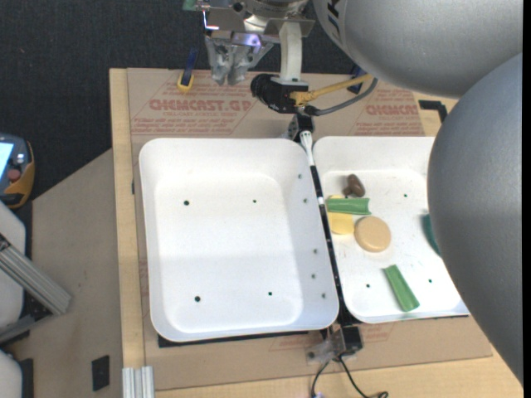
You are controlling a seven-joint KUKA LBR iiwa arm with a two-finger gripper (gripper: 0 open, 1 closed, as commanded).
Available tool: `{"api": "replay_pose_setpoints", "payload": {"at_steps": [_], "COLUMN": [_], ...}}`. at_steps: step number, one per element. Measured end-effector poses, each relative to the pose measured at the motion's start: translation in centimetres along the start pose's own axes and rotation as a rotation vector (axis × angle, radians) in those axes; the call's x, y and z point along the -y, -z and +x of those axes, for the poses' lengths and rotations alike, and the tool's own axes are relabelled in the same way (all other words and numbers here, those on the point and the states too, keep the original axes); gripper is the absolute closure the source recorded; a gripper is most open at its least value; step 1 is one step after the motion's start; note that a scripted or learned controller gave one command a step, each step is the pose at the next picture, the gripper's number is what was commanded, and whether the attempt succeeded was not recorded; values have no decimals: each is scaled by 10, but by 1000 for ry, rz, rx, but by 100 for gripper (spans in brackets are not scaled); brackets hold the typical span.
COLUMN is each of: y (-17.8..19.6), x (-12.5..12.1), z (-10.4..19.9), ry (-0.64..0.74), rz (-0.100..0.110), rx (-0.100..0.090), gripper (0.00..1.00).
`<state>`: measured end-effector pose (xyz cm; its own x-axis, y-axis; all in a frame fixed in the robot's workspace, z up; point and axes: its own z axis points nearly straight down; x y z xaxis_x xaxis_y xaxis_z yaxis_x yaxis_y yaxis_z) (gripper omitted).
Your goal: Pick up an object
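My gripper [233, 63] hangs high over the back edge of the bench, behind the left bin [158, 222] and well away from the objects. The right bin [377, 156] holds several small things. A dark brown lump [354, 185] lies near its back left. Just in front of it are a flat green piece [348, 206] and a yellow block [339, 225]. A tan round disc [372, 234] sits beside them. A green stick [401, 288] lies toward the front. My arm partly hides a teal object [429, 230].
The grey arm [465, 139] covers the right bin's right side and back corner. A black fitting with yellow cable [286, 94] sits behind the bins' shared wall. A small yellow and blue clamp [187, 77] stands on the cardboard base at the back left.
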<state>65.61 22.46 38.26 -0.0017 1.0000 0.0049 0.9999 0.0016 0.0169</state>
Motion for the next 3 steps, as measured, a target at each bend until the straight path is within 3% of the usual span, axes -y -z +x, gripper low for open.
{"api": "replay_pose_setpoints", "payload": {"at_steps": [1, 2, 3], "y": [84, -114, -48], "x": [83, 120, 177], "z": [1, -1, -54], "ry": [2, -2, -5], "rz": [12, 34, 20], "rx": [2, 11, 5], "gripper": [100, 100, 100]}}
